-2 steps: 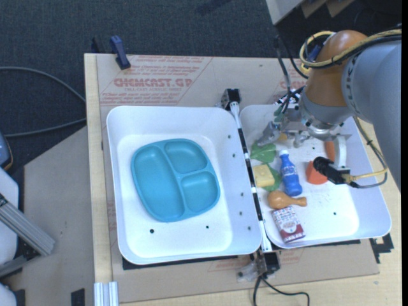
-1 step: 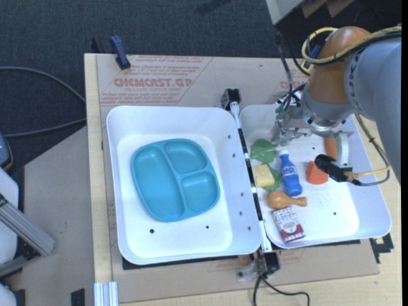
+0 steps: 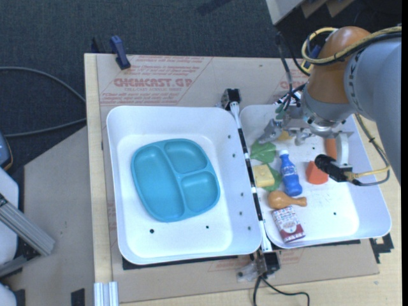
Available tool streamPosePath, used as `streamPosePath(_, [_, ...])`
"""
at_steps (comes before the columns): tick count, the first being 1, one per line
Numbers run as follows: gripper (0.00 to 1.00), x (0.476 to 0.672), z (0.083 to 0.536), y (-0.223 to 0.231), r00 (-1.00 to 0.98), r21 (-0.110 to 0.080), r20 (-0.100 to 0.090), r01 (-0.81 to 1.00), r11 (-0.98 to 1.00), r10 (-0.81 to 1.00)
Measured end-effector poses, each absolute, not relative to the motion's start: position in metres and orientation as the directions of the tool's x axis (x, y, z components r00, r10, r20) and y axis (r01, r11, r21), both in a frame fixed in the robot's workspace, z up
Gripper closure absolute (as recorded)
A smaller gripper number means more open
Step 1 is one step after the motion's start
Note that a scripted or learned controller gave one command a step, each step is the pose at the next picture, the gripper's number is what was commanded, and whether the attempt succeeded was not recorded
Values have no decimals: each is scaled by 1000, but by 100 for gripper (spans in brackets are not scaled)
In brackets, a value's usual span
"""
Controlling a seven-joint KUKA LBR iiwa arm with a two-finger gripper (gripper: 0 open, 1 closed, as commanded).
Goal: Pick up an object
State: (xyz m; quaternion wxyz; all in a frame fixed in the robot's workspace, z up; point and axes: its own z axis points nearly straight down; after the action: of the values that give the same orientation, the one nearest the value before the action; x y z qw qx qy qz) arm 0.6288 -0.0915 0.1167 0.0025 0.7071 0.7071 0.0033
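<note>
The gripper (image 3: 285,127) hangs over crowded toys; its state cannot be told, and the blue bottle (image 3: 290,174) may roll aside.

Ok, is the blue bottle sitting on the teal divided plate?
No, the blue bottle lies in the right bin among other items, while the teal plate sits in the left bin.

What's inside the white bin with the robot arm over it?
In the right bin: a blue bottle, yellow block, green piece, orange block, chicken drumstick, red packet. The arm covers the far corner.
</note>
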Motion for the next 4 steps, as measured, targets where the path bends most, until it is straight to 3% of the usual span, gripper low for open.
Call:
streamPosePath(1, [0,649,85,-99,-1,3,0,1000,1,1000])
streamPosePath(2, [100,650,96,-98,-3,6,-1,1000,3,1000])
streamPosePath(3, [0,650,95,-98,-3,5,-1,1000,3,1000])
streamPosePath(4, [0,646,85,-109,1,0,-1,1000,-1,1000])
